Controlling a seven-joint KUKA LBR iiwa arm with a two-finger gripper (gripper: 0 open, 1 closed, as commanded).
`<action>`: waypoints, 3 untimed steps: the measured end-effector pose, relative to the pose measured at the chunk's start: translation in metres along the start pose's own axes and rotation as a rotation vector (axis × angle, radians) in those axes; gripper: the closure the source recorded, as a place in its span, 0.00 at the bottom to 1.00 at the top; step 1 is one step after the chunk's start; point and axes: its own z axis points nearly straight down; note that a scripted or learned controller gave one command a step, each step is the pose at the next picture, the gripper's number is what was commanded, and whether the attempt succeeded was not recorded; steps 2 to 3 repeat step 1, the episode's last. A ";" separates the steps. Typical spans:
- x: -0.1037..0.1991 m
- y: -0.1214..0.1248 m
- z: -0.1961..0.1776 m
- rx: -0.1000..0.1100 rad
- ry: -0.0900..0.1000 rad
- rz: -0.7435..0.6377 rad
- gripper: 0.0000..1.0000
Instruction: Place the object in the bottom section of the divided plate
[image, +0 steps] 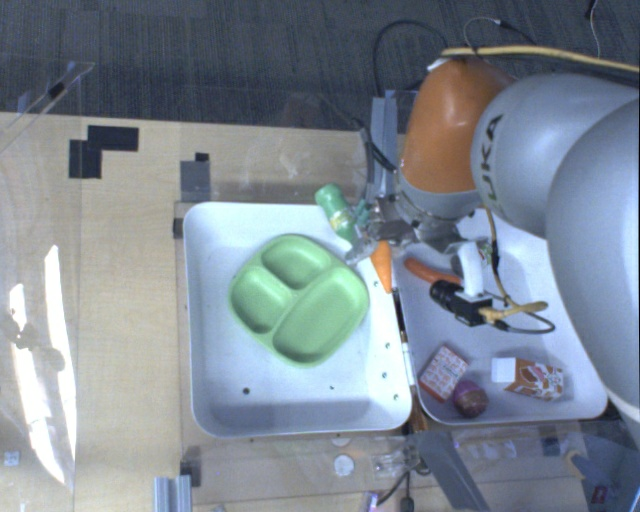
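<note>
Two white bins sit on worktop. Gripper (372, 238) at left bin's (215, 400) far right corner, closed on orange carrot (381, 266). Green divided plate (300, 298) lies mid-bin, near carrot.

The grey arm (560, 140) reaches in from the right — gripper (365, 232) low, pointing left.
</note>
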 end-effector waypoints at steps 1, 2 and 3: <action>0.000 0.000 0.000 0.000 0.000 0.001 0.00; 0.000 0.000 0.000 0.000 0.000 0.001 0.00; 0.000 0.000 0.000 0.000 0.000 0.001 0.00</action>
